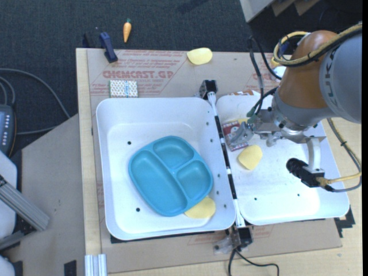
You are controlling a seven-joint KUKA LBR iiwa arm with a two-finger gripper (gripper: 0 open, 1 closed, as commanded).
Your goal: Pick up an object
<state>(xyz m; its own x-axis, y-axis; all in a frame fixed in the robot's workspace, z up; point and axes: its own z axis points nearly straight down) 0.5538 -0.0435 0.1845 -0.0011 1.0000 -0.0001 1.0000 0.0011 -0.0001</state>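
Grey arm with orange band is reaching over the right shallow white bin, its gripper hanging low near a small red-and-white packet. Jaw state: cannot tell. Pale yellow rounded piece is lying just beside on the bin floor; nothing is looking lifted, so the pick is still pending.

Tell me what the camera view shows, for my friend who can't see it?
A grey and orange robot arm reaches from the right over the right white bin, above a yellow object and a small red and white packet. The left white bin holds a blue divided plate with another yellow object at its edge.
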